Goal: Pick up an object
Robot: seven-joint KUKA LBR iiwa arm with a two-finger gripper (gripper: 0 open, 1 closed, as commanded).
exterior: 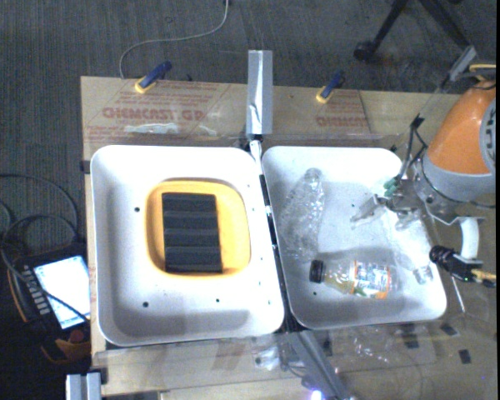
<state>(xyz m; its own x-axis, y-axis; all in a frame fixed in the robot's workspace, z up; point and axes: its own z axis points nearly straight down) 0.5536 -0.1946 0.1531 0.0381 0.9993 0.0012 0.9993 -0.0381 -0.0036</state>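
In the right bin [417,302] a clear, crumpled plastic bottle [302,209] lies near the left wall, pointing toward the back. A small bottle of amber liquid [356,277] with a black cap and a colourful label lies on its side near the front. My gripper [368,210] hangs over the right part of this bin, reaching in from the right, above and to the right of both bottles. It touches neither bottle. The left bin [117,307] holds a yellow tray with a black ribbed block [192,232] in it.
A metal divider post [258,98] stands at the back between the bins. Two blue-and-yellow clamps [152,77] hold the board behind them. A tablet with cables [54,282] lies on the floor at the left. Loose clear plastic [375,336] lies by the right bin's front.
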